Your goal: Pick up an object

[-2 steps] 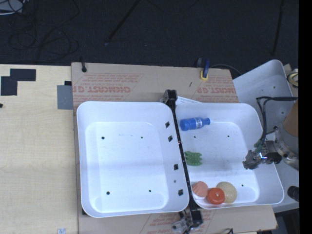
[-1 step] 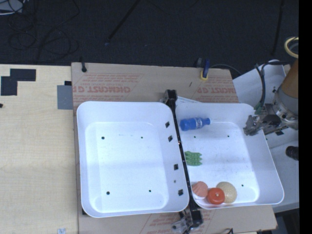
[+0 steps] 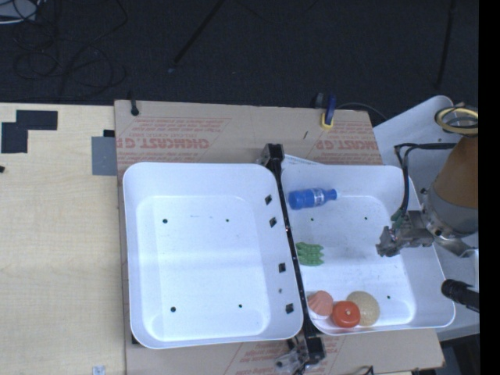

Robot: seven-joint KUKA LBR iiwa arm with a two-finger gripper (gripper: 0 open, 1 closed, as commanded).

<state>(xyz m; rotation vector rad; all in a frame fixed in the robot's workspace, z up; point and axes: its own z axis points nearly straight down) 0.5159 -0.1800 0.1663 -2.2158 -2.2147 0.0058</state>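
Gripper (image 3: 388, 243): stood over the right edge of the right bin (image 3: 367, 186); whether it was apart or together, I could not tell.
Key relation: every object lay to the view's left of the gripper, with nothing under it.
Blue bottle (image 3: 312, 198): smooth plastic, on its side near the bin's far wall, long axis about left-right in the view.
Green item (image 3: 309, 254): small, ridged, near the divider, across the bin from the gripper.
Near-corner cluster: pink piece (image 3: 319, 303), red round piece (image 3: 346, 314) and beige round piece (image 3: 364, 307), touching one another.
Left bin (image 3: 203, 256): white, shallow, smooth.
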